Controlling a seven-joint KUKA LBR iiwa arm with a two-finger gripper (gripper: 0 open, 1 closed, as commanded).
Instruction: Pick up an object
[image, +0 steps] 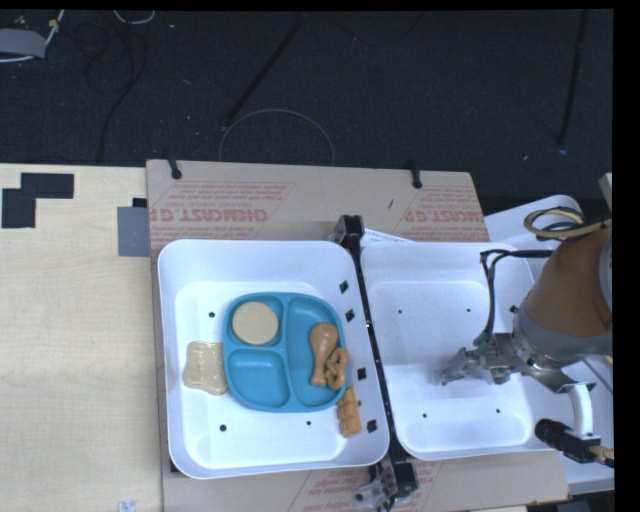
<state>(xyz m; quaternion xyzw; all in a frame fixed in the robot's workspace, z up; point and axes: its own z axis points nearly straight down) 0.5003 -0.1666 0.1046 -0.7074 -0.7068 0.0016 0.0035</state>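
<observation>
Two shallow white bins sit side by side on the desk (80, 330), on a sheet of printed cardboard (300, 205). The left bin (190, 270) fills the middle of the frame and holds a blue divided tray (262, 385). In the tray's upper left compartment lies a round tan disc (254, 322), and in its right-hand compartment rests a tan drumstick-shaped piece (324, 352), running from upper middle down toward the tray's lower right edge. Just off the tray's left edge, touching or nearly touching it, sits a pale cracker-like piece (205, 367) on the bin floor. Below the tray's lower right corner, close to the bin's right wall, lies a small brown piece (348, 412).

The right bin (420, 310) takes up the right of the frame. The arm (572, 295) comes in from the right edge, its orange band plain to see, and the end effector (452, 372) hangs low over that bin's floor, pointing left. From here I cannot tell whether it is apart or together, and nothing shows between its tips
</observation>
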